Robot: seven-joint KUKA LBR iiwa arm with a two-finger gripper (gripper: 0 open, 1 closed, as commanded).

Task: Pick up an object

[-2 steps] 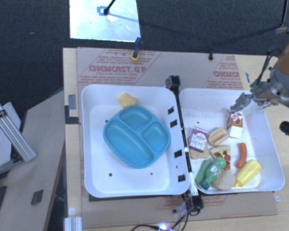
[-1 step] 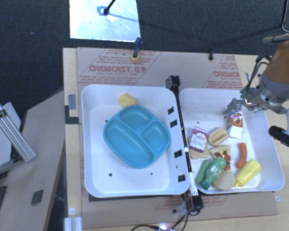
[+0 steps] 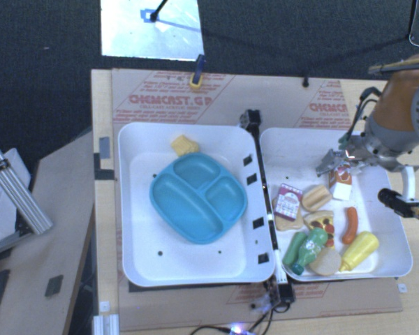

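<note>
My gripper [image 3: 333,163] hangs low over the upper part of the right bin [image 3: 286,145], at the end of the grey arm with the orange band [image 3: 405,89]. Just below and to its right lies a small white and red carton [image 3: 342,183], close to the gripper; I cannot tell whether they touch. Lower in the bin lie a tan bread roll [image 3: 315,198], a pink box [image 3: 288,202], a pizza slice [image 3: 320,222], an orange sausage [image 3: 350,225], a yellow bottle [image 3: 359,250] and a green bottle [image 3: 307,248].
The left bin [image 3: 136,257] holds a blue divided plate [image 3: 197,197] and a small yellow piece [image 3: 184,144]. A black divider [image 3: 260,187] runs between the bins. A pale round slice [image 3: 327,262] lies at the right bin's front edge.
</note>
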